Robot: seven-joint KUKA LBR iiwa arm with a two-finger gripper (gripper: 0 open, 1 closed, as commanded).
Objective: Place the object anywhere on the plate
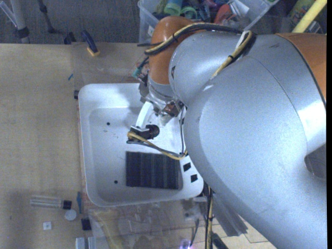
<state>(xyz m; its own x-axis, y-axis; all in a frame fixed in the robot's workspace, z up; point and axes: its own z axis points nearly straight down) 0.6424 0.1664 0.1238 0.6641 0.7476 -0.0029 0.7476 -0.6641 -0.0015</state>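
Pale wooden worktop (pixel 36 113) spreads to the left and carries the scene, though most of the right half is taken by the grey arm (pixel 259 128), which leans in from that side and bends its orange-banded wrist down over the white bin (pixel 109 149). That bin sits near the worktop's middle with its shallow walls keeping its contents within the arm's reach. Behind it, off the worktop, a clear storage box (pixel 155 9) heaped with colourful toys looks like spare stock parked out of the way. Flat on the bin floor, toward the near wall, lies a black ribbed slab (pixel 153 170); lying level and square to the walls, it is most likely the plate of the task, offering a broad target. The gripper (pixel 165 109) hangs beyond the slab's far edge, apart from it, over bare white floor; the wrist above covers it, so I cannot tell whether it is spread, closed or carrying anything. Small strays sit outside the bin: a blue clamp (pixel 92 43) at the far edge and a clear tube (pixel 46 202) near the front corner.
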